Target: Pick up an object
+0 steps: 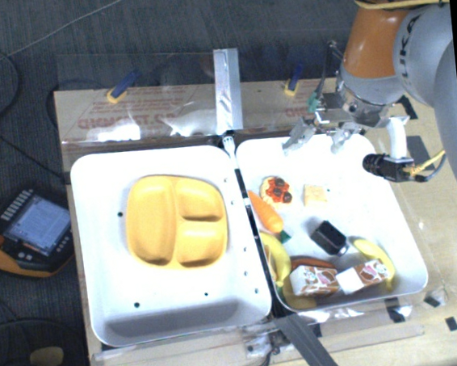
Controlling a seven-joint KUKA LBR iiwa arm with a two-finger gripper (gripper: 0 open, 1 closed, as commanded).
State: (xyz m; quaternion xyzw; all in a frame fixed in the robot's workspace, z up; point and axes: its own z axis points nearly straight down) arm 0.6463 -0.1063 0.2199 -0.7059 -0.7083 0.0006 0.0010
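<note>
Spread-fingered and holding nothing, the gripper point(318, 135) hangs above the right bin's point(394, 209) far edge, well apart from the carrot point(265, 210), banana point(276, 257) and black block point(328, 237), left bin point(112, 312) bearing a yellow tray point(176, 220).

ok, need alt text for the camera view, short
The grey arm's hand hovers, open and holding nothing, over the far edge of the right white bin, which holds toy foods including an orange carrot and a small black block. The left white bin holds a yellow divided plate.
</note>
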